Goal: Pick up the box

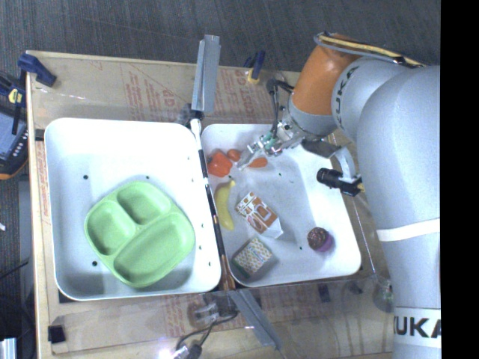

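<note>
Camera view: the hand (pixel 263 149) hovers at the right bin's (pixel 340 234) eleven o'clock corner; I cannot tell its state. The box (pixel 258 214) lies mid-bin, untouched. This looks like the approach step; next it must travel toward six o'clock and descend.

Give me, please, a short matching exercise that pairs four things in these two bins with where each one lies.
Things:
1. green divided plate
2. banana
3. purple round item
4. tomato

Places:
A. right bin, near its lower right corner
B. left bin
C. right bin, along its left wall
D. right bin, upper left corner

Pairs: 1-B, 2-C, 3-A, 4-D
</note>
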